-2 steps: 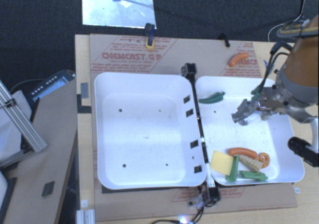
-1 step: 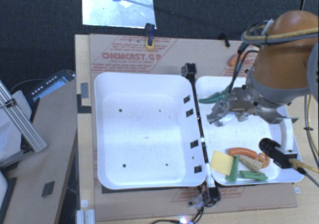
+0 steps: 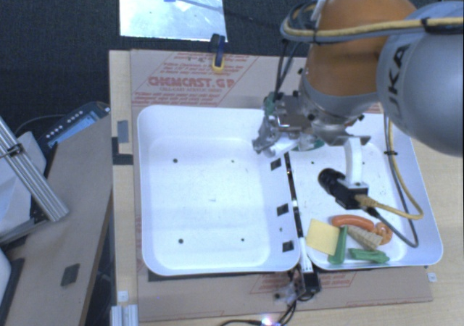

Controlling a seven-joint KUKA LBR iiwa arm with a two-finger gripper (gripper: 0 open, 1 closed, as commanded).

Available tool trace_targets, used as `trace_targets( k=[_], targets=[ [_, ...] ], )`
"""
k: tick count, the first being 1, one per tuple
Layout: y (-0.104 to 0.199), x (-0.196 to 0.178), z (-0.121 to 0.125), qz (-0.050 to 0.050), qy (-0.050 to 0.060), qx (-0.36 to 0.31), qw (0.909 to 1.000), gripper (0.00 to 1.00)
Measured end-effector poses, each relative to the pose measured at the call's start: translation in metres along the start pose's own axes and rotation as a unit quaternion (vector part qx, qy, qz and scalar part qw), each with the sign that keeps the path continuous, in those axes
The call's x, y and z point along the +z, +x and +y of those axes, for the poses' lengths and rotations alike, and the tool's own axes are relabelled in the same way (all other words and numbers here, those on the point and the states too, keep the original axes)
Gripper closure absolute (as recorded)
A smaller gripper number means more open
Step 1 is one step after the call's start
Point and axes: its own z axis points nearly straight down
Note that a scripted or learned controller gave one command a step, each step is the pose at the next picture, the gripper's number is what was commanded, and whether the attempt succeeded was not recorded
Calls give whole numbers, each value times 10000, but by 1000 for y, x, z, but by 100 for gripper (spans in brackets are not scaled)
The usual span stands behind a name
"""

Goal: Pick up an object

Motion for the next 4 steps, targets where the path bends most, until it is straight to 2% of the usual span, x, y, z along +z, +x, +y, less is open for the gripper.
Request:
trace_targets(
  k=[1,2,3,4],
  targets=[
    [-27,-141,26,-7,-73,44,10000,100],
    [51,-200,25,4,-19,7,10000,100],
    [97,-223,-53,5,14,3,10000,100],
    [142,-121,-50,-27,65,20,10000,100]
  ],
)
